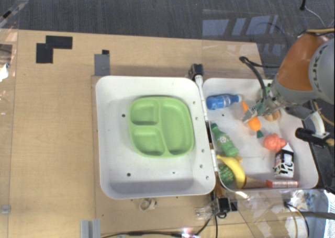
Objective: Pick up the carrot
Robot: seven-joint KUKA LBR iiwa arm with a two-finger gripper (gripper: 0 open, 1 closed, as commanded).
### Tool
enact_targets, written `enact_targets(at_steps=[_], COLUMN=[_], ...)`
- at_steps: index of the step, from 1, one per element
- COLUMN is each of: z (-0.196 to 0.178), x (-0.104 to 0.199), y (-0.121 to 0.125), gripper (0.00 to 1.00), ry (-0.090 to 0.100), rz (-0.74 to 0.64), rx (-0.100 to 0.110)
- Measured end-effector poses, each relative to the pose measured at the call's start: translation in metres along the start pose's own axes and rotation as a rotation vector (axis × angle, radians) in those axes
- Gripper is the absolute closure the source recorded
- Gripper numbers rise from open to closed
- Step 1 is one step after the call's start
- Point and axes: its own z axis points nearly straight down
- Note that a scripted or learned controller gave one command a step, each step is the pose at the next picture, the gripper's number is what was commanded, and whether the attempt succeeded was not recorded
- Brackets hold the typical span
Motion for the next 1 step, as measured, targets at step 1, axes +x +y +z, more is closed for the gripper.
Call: enact_targets(at_steps=[1], z=[-0.1262], x=[0.0738], y=[0.0519], gripper=[1.00], ry=[0.006], rz=[-0.095], rx=[-0.004])
